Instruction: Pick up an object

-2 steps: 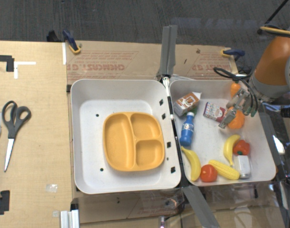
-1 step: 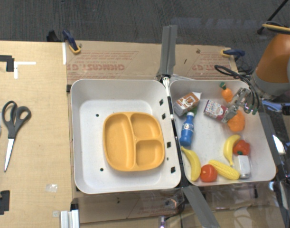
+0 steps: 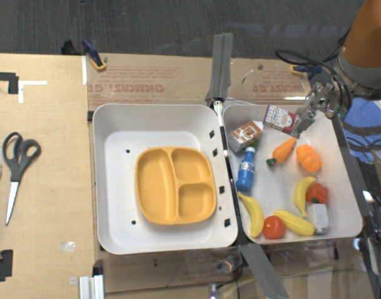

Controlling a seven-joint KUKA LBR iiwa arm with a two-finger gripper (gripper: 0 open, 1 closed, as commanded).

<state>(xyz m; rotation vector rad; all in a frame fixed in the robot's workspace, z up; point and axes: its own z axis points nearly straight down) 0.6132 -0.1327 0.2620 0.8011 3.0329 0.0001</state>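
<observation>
A wooden bench (image 3: pixel 40 185) carries two white bins side by side on brown cardboard (image 3: pixel 153 83), with dark carpet beyond the far edge. Scissors (image 3: pixel 17 164) lie on the bench well left of the bins. The left bin (image 3: pixel 109 185) holds a yellow divided tray (image 3: pixel 176 184). The right bin (image 3: pixel 343 185) holds a small carton (image 3: pixel 246 135), a blue bottle (image 3: pixel 245 170), a carrot (image 3: pixel 282 151), an orange pepper (image 3: pixel 308 158), two bananas, a tomato (image 3: pixel 274 227), corn (image 3: pixel 295 222) and a grey block (image 3: pixel 319 217). The gripper (image 3: pixel 300 124) reaches in from the right over the bin's far corner; its fingers are closed on a pink-and-white packet (image 3: pixel 278 118), gripping its right end, just above the carrot
</observation>
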